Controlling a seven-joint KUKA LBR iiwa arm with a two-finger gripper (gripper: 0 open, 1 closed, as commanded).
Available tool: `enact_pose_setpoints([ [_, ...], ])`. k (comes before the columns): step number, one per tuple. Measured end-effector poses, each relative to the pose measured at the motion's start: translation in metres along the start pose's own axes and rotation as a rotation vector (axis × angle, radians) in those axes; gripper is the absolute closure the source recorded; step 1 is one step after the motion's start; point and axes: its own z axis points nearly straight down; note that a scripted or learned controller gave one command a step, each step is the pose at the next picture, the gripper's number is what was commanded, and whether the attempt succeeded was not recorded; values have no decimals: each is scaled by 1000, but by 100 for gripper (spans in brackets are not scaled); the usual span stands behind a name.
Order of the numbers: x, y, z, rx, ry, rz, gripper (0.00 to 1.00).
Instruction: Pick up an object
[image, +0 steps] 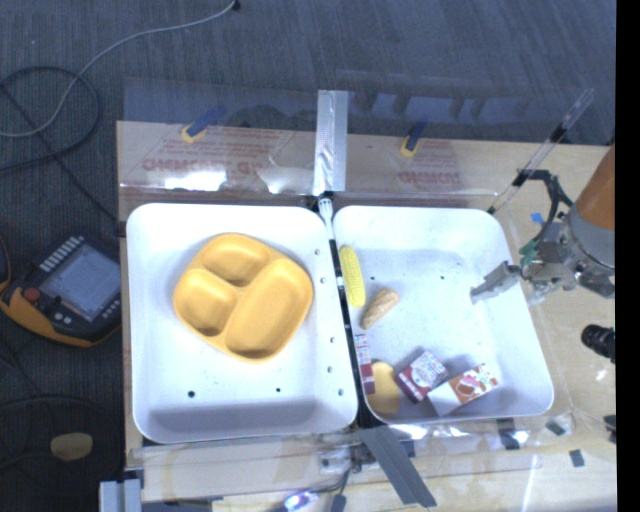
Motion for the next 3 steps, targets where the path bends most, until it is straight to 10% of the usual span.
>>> enact_pose_setpoints([
  [1, 73, -17, 69, -1, -1, -335, 0],
  [3, 50, 26, 85, 0, 0, -220, 0],
])
